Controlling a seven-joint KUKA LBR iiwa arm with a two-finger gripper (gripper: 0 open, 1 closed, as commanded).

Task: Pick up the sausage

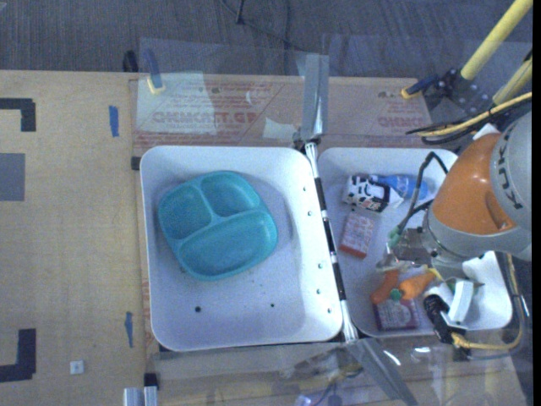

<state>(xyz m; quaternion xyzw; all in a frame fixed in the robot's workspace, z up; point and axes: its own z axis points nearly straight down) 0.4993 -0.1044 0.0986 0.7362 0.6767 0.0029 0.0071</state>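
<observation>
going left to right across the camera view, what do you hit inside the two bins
teal divided plate in the left bin → pink card in the right bin → orange item under the arm's wrist

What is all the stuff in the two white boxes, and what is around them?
White bins: 2, white, side by side on the bench; left bin, right bin.
Divided plate: 1, teal, in the left bin.
Black-and-white carton: 1, at the top of the right bin.
Blue wrapper: 1, blue, right beside the carton.
Pink packet: 1, pink-red, middle of the right bin.
Orange item: 1, orange, low in the right bin; too blurred to name.
Dark red packet: 1, just below the orange item.
Bench: 1, tan wood.
Arm: 1, grey with orange band, over the right bin.
Gripper: 1, just above the orange item.
</observation>
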